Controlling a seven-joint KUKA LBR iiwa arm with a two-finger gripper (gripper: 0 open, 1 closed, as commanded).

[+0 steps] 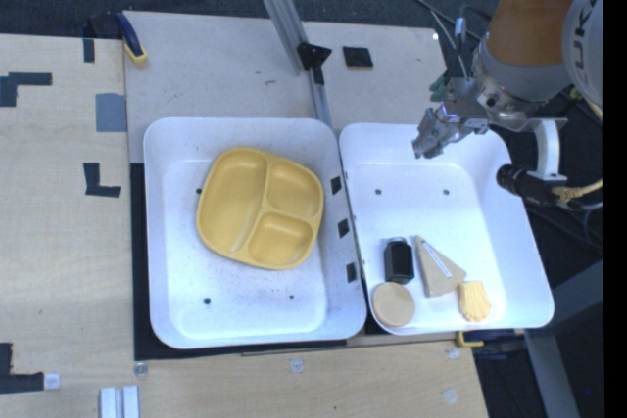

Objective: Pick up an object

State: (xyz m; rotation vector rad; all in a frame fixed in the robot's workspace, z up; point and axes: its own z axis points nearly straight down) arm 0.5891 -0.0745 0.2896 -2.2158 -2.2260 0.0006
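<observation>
Black block [398, 260] stands lengthwise — up-down — below the tool [432, 144].

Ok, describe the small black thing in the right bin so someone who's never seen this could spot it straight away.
Start at the right bin, the one without the yellow plate. Along its near edge lies a cluster of small items. The black block is the leftmost of them, just above the round tan disc and left of the tan wedge, and is the only dark one.

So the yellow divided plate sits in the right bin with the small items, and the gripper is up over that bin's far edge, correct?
Not quite. The camera view shows the yellow divided plate alone in the left bin. The small items lie in the right bin, and the gripper is over that bin's far edge.
</observation>
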